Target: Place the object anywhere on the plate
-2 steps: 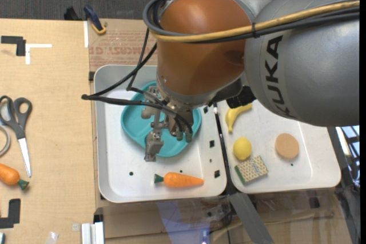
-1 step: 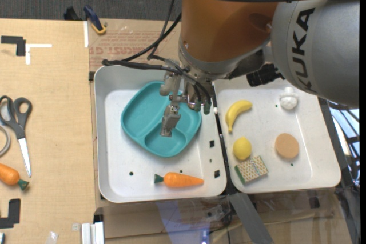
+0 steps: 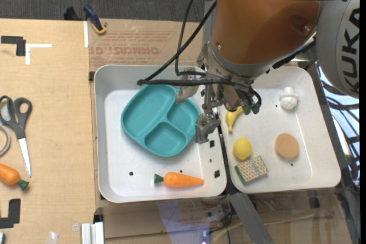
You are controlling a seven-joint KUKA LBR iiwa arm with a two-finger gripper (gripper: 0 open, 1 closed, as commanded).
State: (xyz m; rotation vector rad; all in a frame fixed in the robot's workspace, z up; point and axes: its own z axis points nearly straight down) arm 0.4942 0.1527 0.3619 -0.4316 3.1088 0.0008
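Plate [image 3: 157, 120] sits just left of your gripper [image 3: 204, 123]; I cannot tell its grip, so confirm a hold before lowering.

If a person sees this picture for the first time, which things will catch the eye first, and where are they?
The big orange-banded arm fills the upper right, its gripper hanging at the right edge of the teal divided plate in the left bin. An orange toy carrot lies below the plate. The right bin holds a lemon and a banana.
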